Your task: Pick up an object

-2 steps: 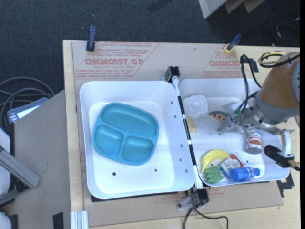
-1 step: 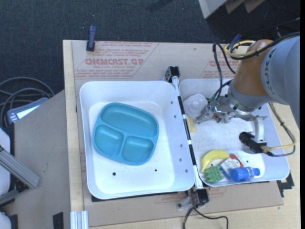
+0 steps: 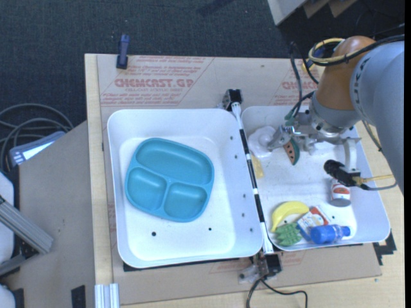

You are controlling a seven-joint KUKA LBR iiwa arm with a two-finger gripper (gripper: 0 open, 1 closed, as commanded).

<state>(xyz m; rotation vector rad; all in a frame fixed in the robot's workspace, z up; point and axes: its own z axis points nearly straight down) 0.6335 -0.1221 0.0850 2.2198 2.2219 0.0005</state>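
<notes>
My gripper [image 3: 293, 140] hangs over the back part of the right bin [image 3: 372, 201]. A small red slice with a green edge [image 3: 294, 153] sits between its fingers, pointing down, and the gripper is shut on it. Just to the left, a white rounded piece [image 3: 261, 138] lies on the bin floor. At the front of this bin lie a yellow banana [image 3: 289, 210], a green piece [image 3: 288, 235], a blue bottle [image 3: 330, 234] and a red and white packet [image 3: 312, 219]. A small can [image 3: 340, 195] stands near the right wall.
The left bin [image 3: 122, 230] holds a blue divided plate [image 3: 169, 179]. A small yellow piece [image 3: 257, 167] lies against the divider between the bins. The grey arm with its orange band [image 3: 340, 82] covers the back right of the right bin.
</notes>
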